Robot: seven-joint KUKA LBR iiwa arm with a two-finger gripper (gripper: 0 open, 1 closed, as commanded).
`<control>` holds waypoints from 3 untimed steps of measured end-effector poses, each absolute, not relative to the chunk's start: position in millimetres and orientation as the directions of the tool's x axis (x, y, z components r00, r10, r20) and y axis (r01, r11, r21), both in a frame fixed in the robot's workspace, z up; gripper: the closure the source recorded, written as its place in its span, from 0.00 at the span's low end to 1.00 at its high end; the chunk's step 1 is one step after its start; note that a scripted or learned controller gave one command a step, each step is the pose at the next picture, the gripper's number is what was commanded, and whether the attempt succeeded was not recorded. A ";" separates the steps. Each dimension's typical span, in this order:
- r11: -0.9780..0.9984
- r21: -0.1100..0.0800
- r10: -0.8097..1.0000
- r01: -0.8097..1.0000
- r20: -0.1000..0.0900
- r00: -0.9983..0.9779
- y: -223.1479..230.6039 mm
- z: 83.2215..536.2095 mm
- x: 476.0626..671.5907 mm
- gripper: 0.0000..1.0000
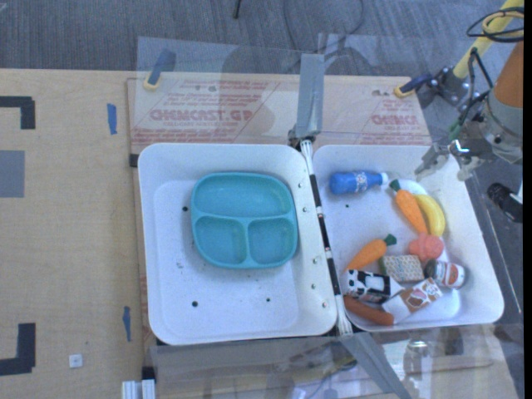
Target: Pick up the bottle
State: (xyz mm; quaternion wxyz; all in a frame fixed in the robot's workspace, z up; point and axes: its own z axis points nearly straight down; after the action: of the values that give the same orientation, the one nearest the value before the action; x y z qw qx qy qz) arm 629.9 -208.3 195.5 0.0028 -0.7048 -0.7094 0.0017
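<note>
Camera view from above, showing two shallow white bins side by side on the desk (66, 223). Left bin (166, 306): holds a teal divided plate (245, 220) with three compartments, lying flat toward the bin's far half. Right bin (478, 293): holds the bottle (356, 181) — blue with a white cap end, lying on its side near the far left corner, apart from the other items. To its right lie a carrot (409, 209) and a banana (431, 212), side by side. Toward the near side sits a cluster: a second carrot (369, 253), a pinkish round piece (426, 247), a cracker-like square (403, 266), a black-and-white carton (368, 285), a small can (450, 274) and a red sausage-like piece (368, 312). The hand (446, 155) hovers over the far right corner of the right bin — well apart from the bottle; its fingers appear spread, with nothing between them.
</note>
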 end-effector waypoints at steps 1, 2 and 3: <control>-0.130 -0.006 0.992 0.992 -0.001 0.130 -125.4 127.8 667.7 0.00; -0.297 0.033 0.955 0.954 0.005 0.297 -109.7 112.2 667.6 0.00; -0.436 0.047 0.900 0.899 0.022 0.435 -108.8 109.0 657.8 0.00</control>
State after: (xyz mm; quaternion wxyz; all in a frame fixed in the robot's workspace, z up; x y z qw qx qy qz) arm 657.8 -108.8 109.0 -0.0138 -0.8469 -0.5311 -0.0219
